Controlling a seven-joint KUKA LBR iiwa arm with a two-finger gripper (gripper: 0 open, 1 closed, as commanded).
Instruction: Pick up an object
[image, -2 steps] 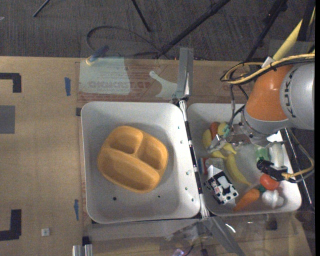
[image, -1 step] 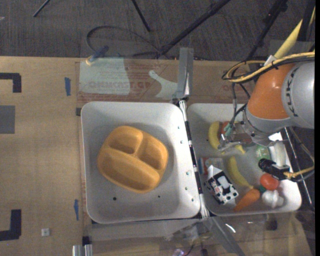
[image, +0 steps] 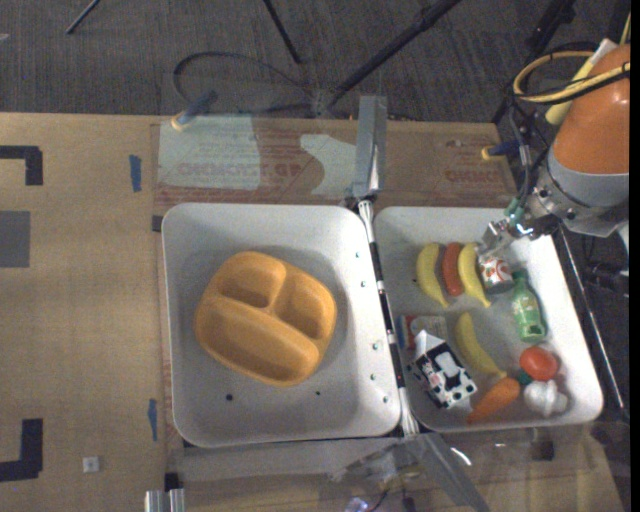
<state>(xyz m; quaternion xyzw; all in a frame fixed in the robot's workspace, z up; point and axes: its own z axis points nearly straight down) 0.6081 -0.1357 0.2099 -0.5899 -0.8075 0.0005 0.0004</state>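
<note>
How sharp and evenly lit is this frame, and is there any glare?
Camera view: soft overall, small toys in the right bin lack crisp edges; lighting even, with faint shadow around the orange divided plate; mild glare on the left bin floor and the clear sheet above.

We found the left bin (image: 190, 240) the roomier one: an orange divided tray (image: 265, 317) sat near its middle, leaving a bare white margin along every wall. The right bin (image: 575, 330) was crowded. A hot dog toy (image: 453, 272) lay at its upper left, a small can (image: 492, 270) and a green bottle (image: 527, 308) just beside it, a banana (image: 478, 345) across the middle, and a black-and-white carton (image: 442, 372), a carrot (image: 496, 398), a tomato (image: 538, 362) and a white garlic bulb (image: 544, 398) packed the lower part. Only narrow gaps showed between them. The arm's wrist (image: 590, 150) overhung the upper right corner.
</note>
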